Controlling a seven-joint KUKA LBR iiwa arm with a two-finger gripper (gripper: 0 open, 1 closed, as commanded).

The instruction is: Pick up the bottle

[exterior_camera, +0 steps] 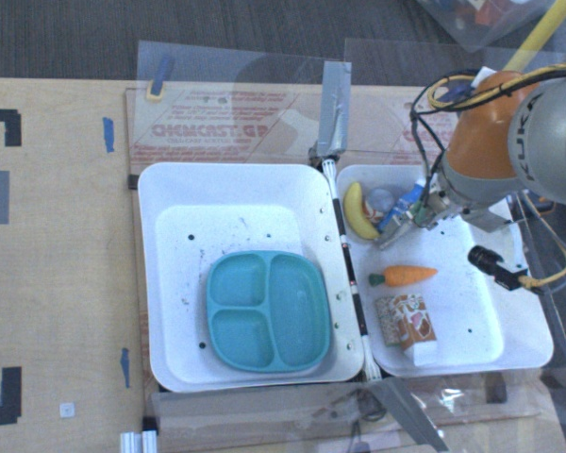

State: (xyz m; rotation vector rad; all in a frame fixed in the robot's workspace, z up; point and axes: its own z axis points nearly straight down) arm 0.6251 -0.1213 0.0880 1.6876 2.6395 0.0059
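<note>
From above, the wooden surface (pixel 57 253) carries two shallow white bins side by side. The left bin (pixel 170 196) holds a teal divided plate (pixel 266 311) with three compartments, lying flat toward the near side. In the right bin (pixel 524 333), the grey arm (pixel 547 149) with its orange band (pixel 481 140) reaches in from the right, and its tool (pixel 403 223) sits low at the far left corner of that bin. The bottle (pixel 381 202), clear and hard to make out, lies just beside the tool tip, next to a yellow banana (pixel 357 211) that rests along the bin's left wall. Whether the tool is parted or closed cannot be told. Nearer the camera lie an orange carrot (pixel 407 276) and, below it, a small printed carton (pixel 407 323).
</note>
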